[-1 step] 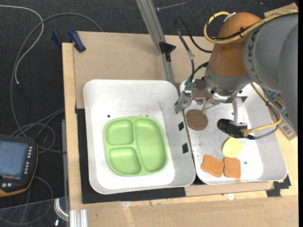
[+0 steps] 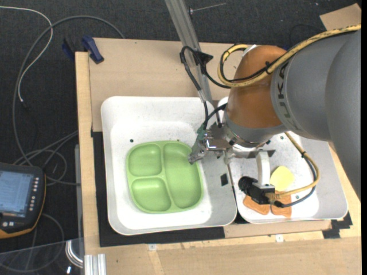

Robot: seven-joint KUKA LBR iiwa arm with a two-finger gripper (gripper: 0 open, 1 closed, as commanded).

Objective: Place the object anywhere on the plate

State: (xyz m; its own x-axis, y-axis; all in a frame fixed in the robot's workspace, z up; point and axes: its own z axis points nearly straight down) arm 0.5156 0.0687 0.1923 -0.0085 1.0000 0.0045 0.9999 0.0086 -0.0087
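Observation:
A light green plate [image 2: 163, 176] with three compartments lies in the left bin [image 2: 117, 130]. My gripper [image 2: 198, 152] hangs over the plate's upper right rim, below the grey and orange wrist. The view is too small to tell whether anything is in it. In the right bin [image 2: 327, 199] lie a pale yellow piece [image 2: 282, 177] and an orange piece [image 2: 259, 206], both to the right of the gripper and nearer the front edge.
The arm's bulk covers most of the right bin's back half. A small dark item [image 2: 223, 179] sits by the wall between the two bins. A slanted metal pole [image 2: 182, 22] crosses the back, and cables lie on the floor at left.

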